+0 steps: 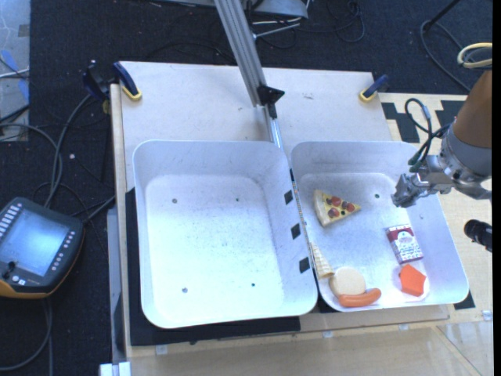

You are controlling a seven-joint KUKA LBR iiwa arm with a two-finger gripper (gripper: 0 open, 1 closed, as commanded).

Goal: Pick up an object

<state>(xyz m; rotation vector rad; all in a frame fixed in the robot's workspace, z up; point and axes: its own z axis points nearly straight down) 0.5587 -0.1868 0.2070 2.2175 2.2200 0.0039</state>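
the arm (pixel 479 128) comes in as a rounded grey body with an orange band above the wrist, narrowing to a paler grey collar. black cables loop along its side by the wrist. at the tip sits a small, dark metallic gripper (pixel 407 190), blocky and grey-black.

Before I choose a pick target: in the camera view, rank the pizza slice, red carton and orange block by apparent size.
1. Pizza slice
2. Red carton, close to the slice in size, so unsure
3. Orange block, smallest
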